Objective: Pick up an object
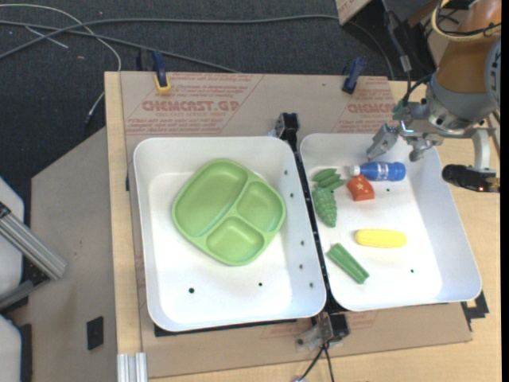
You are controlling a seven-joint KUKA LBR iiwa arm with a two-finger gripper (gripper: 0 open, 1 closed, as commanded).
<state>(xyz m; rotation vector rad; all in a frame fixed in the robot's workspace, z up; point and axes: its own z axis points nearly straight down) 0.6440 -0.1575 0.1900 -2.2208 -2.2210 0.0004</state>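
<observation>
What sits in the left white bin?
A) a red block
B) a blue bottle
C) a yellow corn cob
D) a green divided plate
D: the green divided plate lies alone in the left bin; the other three items lie in the right bin.

Smooth white plastic bins (445, 213), green divided plate (228, 211) – matt plastic, glossy yellow toy corn (380, 238), shiny blue bottle (382, 171), brown cardboard sheet (199, 102) – printed, dull, over the worktop
</observation>
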